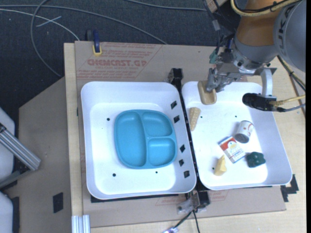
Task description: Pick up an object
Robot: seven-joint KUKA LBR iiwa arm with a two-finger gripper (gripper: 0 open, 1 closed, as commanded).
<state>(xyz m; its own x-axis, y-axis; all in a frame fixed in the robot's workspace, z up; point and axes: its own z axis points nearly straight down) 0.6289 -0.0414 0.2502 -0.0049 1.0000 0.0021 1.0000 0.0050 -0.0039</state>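
1. The tan wooden block (209, 97) stands at the right white bin's (277, 144) far left corner, long axis roughly upright.
2. The pincer (215, 84) sits directly above the block, touching its top.
3. Pincer state: cannot tell whether it grips.

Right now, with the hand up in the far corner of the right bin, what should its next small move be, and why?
Probably a short straight lift. The hand sits right over a tan block in the far left corner of the right bin, and raising it slightly would show whether the block comes up with it.
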